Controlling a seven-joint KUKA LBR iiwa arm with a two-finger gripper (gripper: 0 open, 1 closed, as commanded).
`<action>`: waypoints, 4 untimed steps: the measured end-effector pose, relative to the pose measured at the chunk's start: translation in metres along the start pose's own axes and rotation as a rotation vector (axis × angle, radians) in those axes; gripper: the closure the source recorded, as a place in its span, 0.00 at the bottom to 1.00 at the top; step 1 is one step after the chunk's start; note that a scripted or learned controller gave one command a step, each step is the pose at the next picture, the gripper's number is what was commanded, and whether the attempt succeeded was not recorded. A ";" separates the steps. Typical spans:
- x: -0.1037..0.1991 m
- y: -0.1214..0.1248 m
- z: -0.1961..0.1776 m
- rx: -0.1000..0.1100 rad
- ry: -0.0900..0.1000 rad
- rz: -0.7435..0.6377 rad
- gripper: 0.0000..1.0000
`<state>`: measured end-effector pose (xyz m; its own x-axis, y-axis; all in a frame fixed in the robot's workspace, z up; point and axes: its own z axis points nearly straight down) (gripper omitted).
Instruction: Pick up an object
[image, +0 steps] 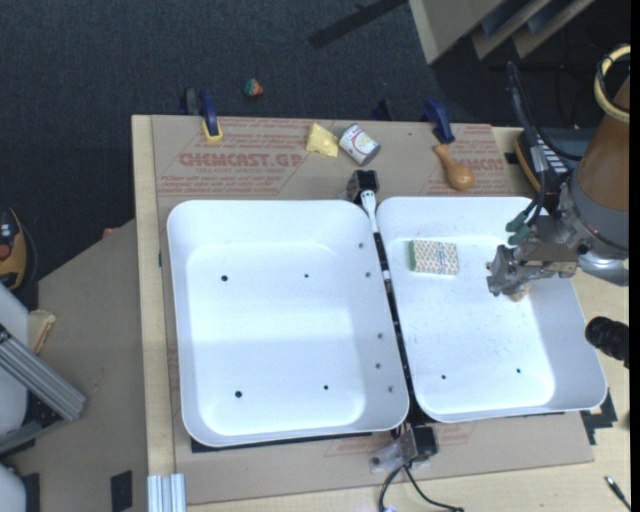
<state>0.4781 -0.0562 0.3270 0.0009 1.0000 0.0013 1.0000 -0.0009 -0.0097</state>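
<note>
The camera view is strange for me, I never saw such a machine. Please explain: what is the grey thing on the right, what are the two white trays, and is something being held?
One camera looks down at a slant on a bench. The grey thing is a robot arm reaching in from the right; its end is a two-finger pincer for grasping, hanging over the right shallow white plastic bin. I cannot tell whether it is open or shut, and I see nothing held. In that bin lies a small flat speckled rectangular pad, apart from the pincer, to its left. The left shallow white plastic bin sits beside it. Beyond the bins, on the brown board, lie a yellow wedge-shaped piece and a brown wooden pear-shaped object.
</note>
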 end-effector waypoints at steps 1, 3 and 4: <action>-0.070 0.001 0.004 -0.010 -0.004 0.007 1.00; -0.162 0.002 -0.040 -0.017 -0.007 -0.001 1.00; -0.140 0.011 0.005 -0.005 0.001 -0.003 1.00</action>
<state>0.4890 -0.1963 0.3220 -0.0021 1.0000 0.0023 1.0000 0.0022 -0.0043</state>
